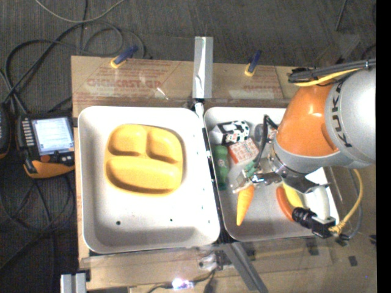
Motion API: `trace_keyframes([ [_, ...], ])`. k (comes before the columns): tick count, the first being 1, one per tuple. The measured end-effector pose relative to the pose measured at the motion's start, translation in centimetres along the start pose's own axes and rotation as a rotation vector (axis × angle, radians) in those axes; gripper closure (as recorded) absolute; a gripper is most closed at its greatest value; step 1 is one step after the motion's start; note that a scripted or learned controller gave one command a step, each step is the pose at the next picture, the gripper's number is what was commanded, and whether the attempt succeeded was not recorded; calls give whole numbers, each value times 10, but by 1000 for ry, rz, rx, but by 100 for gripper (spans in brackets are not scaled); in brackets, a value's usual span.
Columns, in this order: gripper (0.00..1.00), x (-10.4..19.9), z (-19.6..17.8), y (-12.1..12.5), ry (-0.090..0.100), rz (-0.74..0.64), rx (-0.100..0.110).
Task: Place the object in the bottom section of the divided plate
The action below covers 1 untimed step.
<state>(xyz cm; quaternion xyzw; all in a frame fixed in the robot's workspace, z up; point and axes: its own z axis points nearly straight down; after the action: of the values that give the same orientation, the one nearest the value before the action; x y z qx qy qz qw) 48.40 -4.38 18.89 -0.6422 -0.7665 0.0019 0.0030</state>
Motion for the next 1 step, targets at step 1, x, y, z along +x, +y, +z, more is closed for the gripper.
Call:
trace_keyframes([
  [1, 100, 75, 9, 79, -3, 12, 2],
])
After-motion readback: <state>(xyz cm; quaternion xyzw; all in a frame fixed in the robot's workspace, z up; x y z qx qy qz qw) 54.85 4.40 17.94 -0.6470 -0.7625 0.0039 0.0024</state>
